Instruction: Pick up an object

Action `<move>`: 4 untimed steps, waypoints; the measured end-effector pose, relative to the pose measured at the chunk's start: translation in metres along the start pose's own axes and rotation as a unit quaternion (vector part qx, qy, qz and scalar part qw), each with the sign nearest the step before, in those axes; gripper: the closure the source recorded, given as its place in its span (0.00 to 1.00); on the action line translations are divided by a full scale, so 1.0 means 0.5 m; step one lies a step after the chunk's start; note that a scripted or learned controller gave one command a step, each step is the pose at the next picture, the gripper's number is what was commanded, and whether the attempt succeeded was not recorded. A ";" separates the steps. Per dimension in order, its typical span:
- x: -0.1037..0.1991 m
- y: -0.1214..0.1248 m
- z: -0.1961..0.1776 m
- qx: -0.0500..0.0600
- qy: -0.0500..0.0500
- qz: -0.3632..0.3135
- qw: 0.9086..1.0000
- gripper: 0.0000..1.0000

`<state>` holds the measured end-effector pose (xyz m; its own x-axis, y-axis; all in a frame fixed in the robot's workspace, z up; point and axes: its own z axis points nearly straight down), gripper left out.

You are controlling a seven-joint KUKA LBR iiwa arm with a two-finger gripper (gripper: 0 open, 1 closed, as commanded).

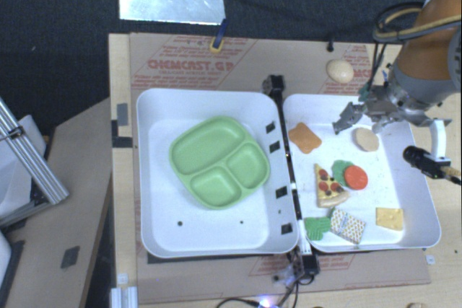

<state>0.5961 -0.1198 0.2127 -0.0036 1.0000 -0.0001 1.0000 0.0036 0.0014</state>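
Observation:
The right bin [315,109] holds several toy foods: an orange bread piece [304,138], a pale beige piece [367,140], a pizza slice [328,187], a red tomato slice [356,177] on a green leaf [339,170], a yellow cheese square [390,218], a checkered wafer [349,226] and a green piece [316,228]. My gripper [359,122] hangs over the bin's far part, just above the beige piece. Its fingers look spread, with nothing between them.
A green divided plate [220,161] lies in the left bin [153,177]. A beige egg-shaped object [339,70] rests on the bench behind the right bin. A black part [426,161] of the arm juts over the bin's right side.

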 end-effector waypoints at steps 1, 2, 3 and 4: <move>0.001 -0.006 0.126 0.003 0.000 0.001 1.000 0.00; 0.023 -0.008 0.232 0.002 0.000 0.000 1.000 0.00; 0.023 -0.007 0.257 0.001 0.000 0.001 1.000 0.00; 0.023 -0.005 0.234 -0.001 0.000 0.001 1.000 1.00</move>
<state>0.5939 -0.1084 0.0957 -0.0013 1.0000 -0.0005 1.0000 0.0013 0.0040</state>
